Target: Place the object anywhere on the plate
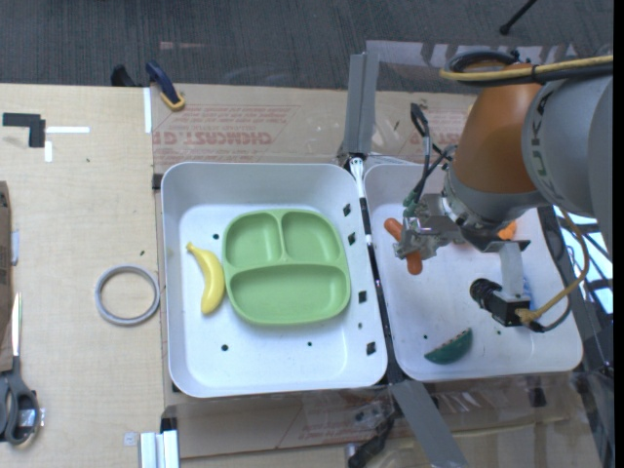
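The fingers of the gripper [414, 247] stood nearly closed around an orange carrot-shaped toy [413, 258], whose lower end poked out below the fingertips while another orange part [392, 227] showed just to the left of the jaw body; the toy appeared to be pinched between them, though the arm's bulk hid the upper part of the grip. The carrot hung over the left part of the right-hand bin [556, 359], close to the wall dividing it from the left-hand bin [175, 291]. The green divided plate [287, 266] lay in the middle of that left bin, with a yellow toy banana [207, 278] touching or just beside its left rim. In the right bin a dark green wedge-shaped toy [451, 346] rested near the front edge, and a black cable fitting [490, 297] hung from the arm above it. Judged from this layout, the step in hand was the carry across the divider toward the plate. To do it well, the arm needed to keep the carrot high enough to clear the raised bin walls, travel left until the toy sat well inside the plate's rim, ideally over the large lower compartment, and lower it before releasing, since a drop from height could make a rounded toy roll off. A loose pinch on the tapered body was the main risk. On the bench to the left lay a roll of tape [127, 293].
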`<state>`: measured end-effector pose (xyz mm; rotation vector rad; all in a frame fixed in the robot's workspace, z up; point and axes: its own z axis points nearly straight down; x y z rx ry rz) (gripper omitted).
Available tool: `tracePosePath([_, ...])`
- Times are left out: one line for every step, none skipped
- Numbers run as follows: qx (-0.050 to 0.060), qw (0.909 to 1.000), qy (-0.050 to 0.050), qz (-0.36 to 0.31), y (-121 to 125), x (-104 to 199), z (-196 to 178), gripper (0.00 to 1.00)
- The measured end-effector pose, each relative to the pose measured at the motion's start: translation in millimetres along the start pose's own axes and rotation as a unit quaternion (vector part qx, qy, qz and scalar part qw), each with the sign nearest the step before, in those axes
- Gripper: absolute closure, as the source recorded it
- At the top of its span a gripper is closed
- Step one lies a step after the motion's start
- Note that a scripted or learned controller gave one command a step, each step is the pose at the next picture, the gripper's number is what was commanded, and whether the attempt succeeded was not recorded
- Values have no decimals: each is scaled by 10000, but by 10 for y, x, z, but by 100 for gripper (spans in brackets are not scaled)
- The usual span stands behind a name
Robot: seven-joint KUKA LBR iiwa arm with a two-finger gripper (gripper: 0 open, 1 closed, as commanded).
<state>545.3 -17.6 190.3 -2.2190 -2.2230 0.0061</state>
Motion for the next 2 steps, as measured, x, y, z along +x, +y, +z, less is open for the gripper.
tracePosePath([6, 10000, 2, 4, 408, 680, -30, 100])
tracePosePath([6, 10000, -1, 4, 408, 678, -31, 0])
